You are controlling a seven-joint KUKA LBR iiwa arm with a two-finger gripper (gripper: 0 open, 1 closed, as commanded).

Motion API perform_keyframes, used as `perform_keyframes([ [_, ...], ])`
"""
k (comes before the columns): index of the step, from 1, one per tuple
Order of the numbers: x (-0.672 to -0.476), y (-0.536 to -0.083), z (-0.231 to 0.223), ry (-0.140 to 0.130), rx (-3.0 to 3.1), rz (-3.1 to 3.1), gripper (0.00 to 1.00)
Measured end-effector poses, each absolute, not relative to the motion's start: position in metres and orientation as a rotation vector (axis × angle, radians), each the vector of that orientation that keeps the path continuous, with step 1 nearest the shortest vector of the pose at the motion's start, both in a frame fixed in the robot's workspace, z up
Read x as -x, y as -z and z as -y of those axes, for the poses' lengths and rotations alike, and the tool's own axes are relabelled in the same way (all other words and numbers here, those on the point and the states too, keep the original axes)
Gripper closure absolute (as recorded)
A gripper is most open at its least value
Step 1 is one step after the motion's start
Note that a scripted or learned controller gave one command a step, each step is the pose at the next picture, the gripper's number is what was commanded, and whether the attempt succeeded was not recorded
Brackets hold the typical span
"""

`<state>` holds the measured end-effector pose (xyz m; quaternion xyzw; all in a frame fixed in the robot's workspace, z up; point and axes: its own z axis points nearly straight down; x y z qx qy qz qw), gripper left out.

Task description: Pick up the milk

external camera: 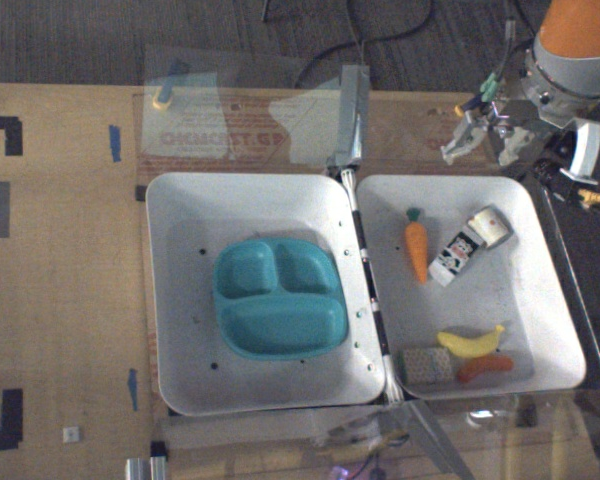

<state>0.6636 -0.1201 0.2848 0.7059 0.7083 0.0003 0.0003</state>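
The milk (466,244) is a small white carton with dark markings and a tan top, lying tilted on its side in the upper middle of the right bin (550,298). My gripper (487,140) hangs beyond that bin's far rim, above and slightly right of the carton and well apart from it. Its two fingers stand open with nothing between them. The arm's orange band (577,13) rises toward the top right corner.
An orange carrot (417,249) lies just left of the milk. A yellow banana (470,341), a reddish sausage (485,366) and a grey sponge (427,364) lie along the right bin's near edge. A teal divided plate (278,298) sits in the left bin (180,268).
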Motion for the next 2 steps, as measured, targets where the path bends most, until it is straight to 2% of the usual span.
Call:
perform_keyframes([
  [1, -0.594, -0.146, 0.18, -0.001, -2.005, -2.416, 0.0],
  [2, -0.645, -0.336, 0.178, -0.002, -2.221, -2.216, 0.0],
])
